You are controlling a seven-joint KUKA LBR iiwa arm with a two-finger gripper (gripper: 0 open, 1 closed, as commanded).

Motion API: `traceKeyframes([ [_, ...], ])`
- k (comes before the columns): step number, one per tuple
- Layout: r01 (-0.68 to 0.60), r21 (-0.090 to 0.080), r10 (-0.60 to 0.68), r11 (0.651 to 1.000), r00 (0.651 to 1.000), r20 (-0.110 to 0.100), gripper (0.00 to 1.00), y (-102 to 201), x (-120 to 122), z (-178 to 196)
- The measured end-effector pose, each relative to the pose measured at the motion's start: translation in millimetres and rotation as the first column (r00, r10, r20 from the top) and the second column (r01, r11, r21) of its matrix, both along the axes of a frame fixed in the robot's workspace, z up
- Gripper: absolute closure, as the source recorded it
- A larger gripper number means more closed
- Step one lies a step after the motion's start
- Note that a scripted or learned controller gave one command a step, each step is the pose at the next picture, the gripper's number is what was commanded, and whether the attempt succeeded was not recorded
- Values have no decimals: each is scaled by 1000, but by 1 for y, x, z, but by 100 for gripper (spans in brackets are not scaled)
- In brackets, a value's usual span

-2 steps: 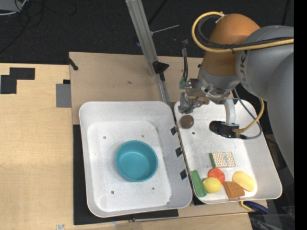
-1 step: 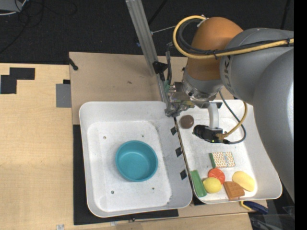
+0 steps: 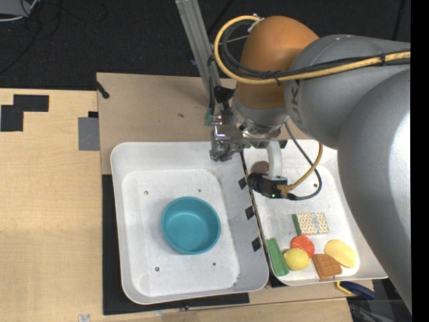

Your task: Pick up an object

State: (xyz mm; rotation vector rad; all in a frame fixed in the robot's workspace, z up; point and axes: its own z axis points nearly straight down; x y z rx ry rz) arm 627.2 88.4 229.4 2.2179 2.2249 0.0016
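A teal bowl (image 3: 191,225) sits upright in the middle of the left white bin (image 3: 127,180). The right bin (image 3: 335,186) holds a cluster at its near end: a green stick (image 3: 277,257), a yellow round fruit (image 3: 296,259), a red fruit (image 3: 303,243), a yellow oblong piece (image 3: 340,252), a brown block (image 3: 326,265) and a patterned square (image 3: 312,223). My gripper (image 3: 221,145) hangs below the orange band at the far end of the bins, over the ridge between them, well away from the bowl and the cluster. I see nothing held in it.
The big grey arm covers the right side of the view and part of the right bin. A slanted metal rail (image 3: 198,45) rises behind the gripper. Black clips (image 3: 249,212) line the ridge between the bins. Wooden bench lies to the left.
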Motion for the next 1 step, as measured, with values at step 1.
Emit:
traceKeyframes([
  [1, 3, -1, -3, 1000, 1000, -1, 0, -2, 0, -1],
])
